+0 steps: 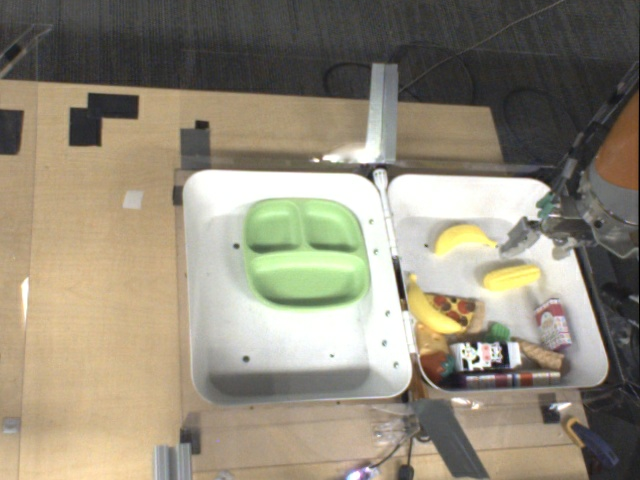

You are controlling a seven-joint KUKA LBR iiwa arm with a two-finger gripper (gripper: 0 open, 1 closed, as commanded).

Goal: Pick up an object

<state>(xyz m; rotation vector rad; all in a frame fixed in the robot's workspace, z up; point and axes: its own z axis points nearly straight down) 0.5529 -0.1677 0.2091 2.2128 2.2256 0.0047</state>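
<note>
While poised at three o'clock over the right bin [596, 368], claw [545, 236] spread open, gripping nothing; yellow lemon [512, 277] just below at six o'clock, banana [463, 238] off toward nine o'clock.

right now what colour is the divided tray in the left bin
Light green, seen in the camera view: the divided tray lies in the left bin.

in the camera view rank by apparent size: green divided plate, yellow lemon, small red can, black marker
1. green divided plate
2. black marker
3. yellow lemon
4. small red can, though lemon and can look nearly alike.
</note>
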